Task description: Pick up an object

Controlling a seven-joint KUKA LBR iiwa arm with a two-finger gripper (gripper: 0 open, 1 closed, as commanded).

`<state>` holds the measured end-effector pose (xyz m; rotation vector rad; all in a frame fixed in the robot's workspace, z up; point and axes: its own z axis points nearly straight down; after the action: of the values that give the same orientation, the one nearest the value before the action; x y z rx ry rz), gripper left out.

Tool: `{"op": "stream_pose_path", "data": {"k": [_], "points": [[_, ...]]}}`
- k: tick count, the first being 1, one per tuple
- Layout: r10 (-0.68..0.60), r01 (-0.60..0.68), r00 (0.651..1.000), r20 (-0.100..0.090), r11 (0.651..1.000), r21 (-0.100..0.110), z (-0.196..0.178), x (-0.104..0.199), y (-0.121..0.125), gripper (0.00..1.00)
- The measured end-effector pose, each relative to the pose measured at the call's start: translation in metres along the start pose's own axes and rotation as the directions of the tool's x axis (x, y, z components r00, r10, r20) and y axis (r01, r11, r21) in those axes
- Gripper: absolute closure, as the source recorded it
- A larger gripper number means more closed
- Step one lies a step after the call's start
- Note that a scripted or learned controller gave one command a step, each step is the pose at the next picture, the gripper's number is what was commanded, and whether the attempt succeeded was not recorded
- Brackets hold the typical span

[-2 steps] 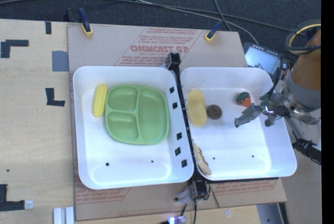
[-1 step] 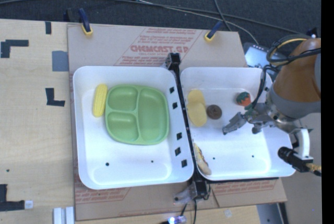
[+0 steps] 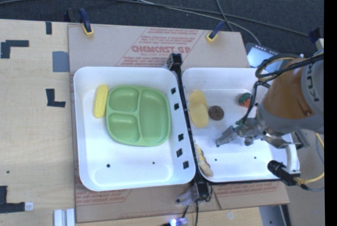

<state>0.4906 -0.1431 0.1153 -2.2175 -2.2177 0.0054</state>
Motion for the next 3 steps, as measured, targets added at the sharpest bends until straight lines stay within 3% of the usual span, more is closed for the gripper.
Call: {"op": "stream_pose_path", "data": {"k": [1, 3], "points": [[-0.002, 0.002, 1.0, 0.0, 1.0, -0.003, -0.013, 0.0, 0.001, 1.0], [-0.001, 0.001, 1.0, 0.003, 1.0, -0.01, -0.102, -0.01, 0.008, 1.0]]}}
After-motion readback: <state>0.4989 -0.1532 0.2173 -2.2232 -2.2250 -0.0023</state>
